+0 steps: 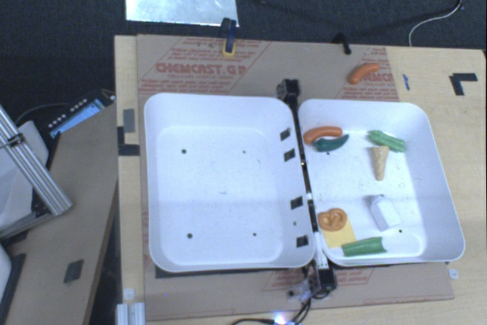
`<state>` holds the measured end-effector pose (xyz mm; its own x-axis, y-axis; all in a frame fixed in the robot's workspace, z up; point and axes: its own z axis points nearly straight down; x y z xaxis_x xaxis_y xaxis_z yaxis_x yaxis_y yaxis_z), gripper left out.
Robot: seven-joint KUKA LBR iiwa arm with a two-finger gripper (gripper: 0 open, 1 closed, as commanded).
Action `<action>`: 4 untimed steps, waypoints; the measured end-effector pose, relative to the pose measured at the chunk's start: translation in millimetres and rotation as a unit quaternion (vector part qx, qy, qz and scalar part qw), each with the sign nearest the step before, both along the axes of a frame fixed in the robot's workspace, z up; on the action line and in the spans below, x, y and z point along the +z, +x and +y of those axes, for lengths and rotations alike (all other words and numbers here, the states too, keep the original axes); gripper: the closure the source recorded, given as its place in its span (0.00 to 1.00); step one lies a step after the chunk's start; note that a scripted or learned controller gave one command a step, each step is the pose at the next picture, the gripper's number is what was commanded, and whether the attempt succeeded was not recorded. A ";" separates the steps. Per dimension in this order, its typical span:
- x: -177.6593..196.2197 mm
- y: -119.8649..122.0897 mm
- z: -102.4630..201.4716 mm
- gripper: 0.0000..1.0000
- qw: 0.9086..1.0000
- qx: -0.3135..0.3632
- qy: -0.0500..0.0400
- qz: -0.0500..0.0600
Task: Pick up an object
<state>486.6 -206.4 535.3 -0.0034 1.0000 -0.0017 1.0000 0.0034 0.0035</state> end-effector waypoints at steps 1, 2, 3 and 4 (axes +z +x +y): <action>0.0 0.0 0.0 1.00 1.000 0.000 0.000 0.000; 0.0 0.0 0.0 1.00 1.000 0.000 0.000 0.000; 0.0 0.0 0.0 1.00 1.000 0.000 0.000 0.000; 0.0 0.0 0.0 1.00 1.000 0.000 0.000 0.000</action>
